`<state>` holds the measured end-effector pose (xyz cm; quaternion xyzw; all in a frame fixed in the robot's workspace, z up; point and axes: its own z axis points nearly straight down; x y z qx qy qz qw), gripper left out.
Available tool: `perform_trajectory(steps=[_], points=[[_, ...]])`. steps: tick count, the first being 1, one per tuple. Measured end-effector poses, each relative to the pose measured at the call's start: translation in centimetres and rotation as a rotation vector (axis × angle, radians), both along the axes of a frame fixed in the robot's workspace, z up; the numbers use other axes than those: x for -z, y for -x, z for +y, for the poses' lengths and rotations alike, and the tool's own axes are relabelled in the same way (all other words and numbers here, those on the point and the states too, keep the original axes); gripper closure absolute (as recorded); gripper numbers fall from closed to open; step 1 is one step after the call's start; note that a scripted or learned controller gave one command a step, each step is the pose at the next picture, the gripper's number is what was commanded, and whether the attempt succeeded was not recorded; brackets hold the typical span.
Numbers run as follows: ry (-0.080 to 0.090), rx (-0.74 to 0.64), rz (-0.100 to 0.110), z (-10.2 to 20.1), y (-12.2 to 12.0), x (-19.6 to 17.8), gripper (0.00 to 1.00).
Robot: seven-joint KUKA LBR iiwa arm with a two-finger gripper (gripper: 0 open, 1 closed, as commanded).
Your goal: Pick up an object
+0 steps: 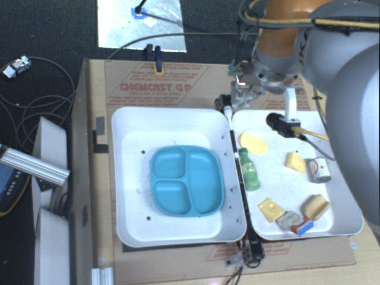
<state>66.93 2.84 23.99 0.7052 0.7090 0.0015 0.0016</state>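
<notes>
progress: nothing lifted yet | gripper [237, 103]: finger state cannot tell, above bins' far edge | nearest: yellow disc [253, 142] just below | left: descend, grasp, lift

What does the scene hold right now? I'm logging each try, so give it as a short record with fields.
left bin: blue divided tray
right bin: green bottle by the divider, yellow pieces, small can, other small items
gripper: above the bins' far edge, near the divider
held object: none seen
</notes>
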Motion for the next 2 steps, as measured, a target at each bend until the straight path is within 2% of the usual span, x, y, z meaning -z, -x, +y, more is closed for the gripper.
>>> perform_trajectory(steps=[1,2], points=[[-0.001,-0.001,0.002,5.0,0.0,0.1,1.00],[0.000,-0.001,0.000,7.5,0.0,-5.3,1.00]])
